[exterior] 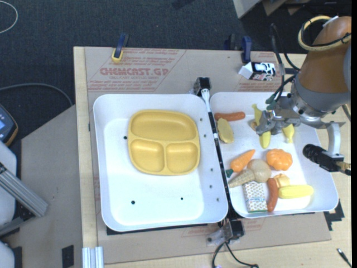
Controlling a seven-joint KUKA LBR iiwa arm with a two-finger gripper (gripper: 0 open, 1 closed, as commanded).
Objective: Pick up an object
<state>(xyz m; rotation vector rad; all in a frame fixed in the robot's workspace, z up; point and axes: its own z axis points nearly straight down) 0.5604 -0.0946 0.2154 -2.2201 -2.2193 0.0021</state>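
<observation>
My arm (326,54) is grey with an orange band. Before me: a yellow divided tray (164,141) in the white left bin (111,194), orange carrots (242,161), a yellow banana (295,192), a brown tabletop (89,77) with red lettering.

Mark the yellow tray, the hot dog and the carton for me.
Yellow tray (164,140), camera view, middle where its compartments meet.
Hot dog (230,116), camera view, mid-length.
Carton (256,197), camera view, centre of its printed face.
</observation>
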